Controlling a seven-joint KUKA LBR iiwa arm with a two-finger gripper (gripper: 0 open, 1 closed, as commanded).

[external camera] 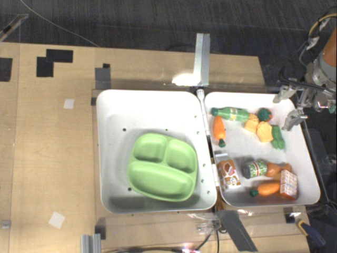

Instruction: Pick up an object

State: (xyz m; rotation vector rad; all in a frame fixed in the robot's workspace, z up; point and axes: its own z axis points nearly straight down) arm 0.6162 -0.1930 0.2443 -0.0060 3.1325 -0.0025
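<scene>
The right bin [310,165] holds several toy foods. A green bottle [230,113] lies at its back, with an orange carrot [219,129] just in front of it. Yellow pieces [265,132] and a green vegetable [277,138] sit by the back right. Toward the front lie a brown packet [228,174], a green can [255,168], an orange carrot [266,189] and a red-and-white carton [288,185]. My gripper [287,108] hangs over the bin's back right corner, open, with its two fingers spread and nothing between them. It is just right of the yellow pieces.
The left bin [113,141] holds a green divided plate [163,166]. A metal post [202,62] rises behind the seam between the bins. The wooden bench [47,157] stretches away to the left.
</scene>
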